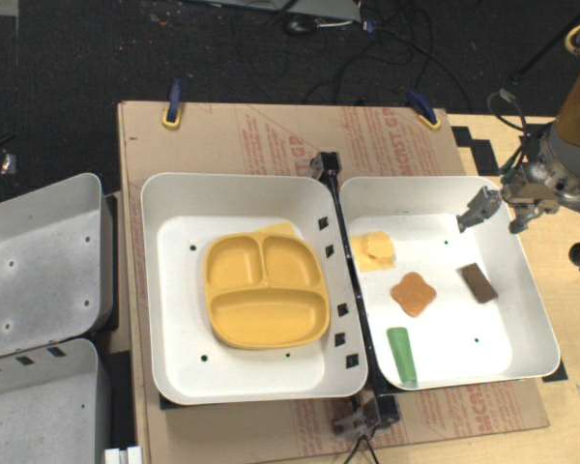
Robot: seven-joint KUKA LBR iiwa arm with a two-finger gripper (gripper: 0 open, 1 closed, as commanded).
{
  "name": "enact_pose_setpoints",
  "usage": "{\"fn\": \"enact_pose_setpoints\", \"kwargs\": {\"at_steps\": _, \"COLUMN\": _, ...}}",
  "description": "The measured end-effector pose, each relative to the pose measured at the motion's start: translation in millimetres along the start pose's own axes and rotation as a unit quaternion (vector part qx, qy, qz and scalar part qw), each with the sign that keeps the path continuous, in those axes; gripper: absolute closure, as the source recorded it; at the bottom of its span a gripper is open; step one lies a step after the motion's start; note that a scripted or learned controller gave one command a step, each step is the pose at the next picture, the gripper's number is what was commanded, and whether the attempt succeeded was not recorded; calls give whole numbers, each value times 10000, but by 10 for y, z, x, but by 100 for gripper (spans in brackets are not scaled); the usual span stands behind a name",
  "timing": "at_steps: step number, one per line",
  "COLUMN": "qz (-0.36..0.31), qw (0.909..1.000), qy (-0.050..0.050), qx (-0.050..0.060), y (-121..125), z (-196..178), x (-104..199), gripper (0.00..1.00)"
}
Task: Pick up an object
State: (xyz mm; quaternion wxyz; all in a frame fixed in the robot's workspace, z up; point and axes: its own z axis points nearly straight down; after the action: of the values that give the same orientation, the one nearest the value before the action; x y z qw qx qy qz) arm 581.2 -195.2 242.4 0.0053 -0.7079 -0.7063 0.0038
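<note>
Gripper (497, 211) over far right corner of right bin (522, 288), jaws apart, nothing between. Lying in that bin: yellow block (374, 251), orange piece (413, 294), brown block (478, 282), green cylinder (400, 355). Yellow divided tray (267, 291) in left bin (174, 259).

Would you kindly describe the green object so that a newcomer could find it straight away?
Start at the right-hand white bin, the one the gripper hangs over. Look along its near edge by the divider, below the round orange-brown piece. There lies the green stick, the only green and the only long, narrow item among the yellow block and brown block.
</note>
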Motion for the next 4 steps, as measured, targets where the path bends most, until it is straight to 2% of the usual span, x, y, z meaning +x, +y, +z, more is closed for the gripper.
{"fn": "enact_pose_setpoints", "kwargs": {"at_steps": 1, "qz": -18, "qw": 10000, "qy": -13, "qx": -65, "y": 24, "z": -80, "x": 9, "gripper": 0}}
{"fn": "enact_pose_setpoints", "kwargs": {"at_steps": 3, "qz": -28, "qw": 10000, "qy": -9, "qx": -49, "y": 224, "z": 914, "x": 28, "gripper": 0}}
{"fn": "enact_pose_setpoints", "kwargs": {"at_steps": 4, "qz": -13, "qw": 10000, "qy": -7, "qx": -47, "y": 226, "z": 1448, "x": 35, "gripper": 0}}
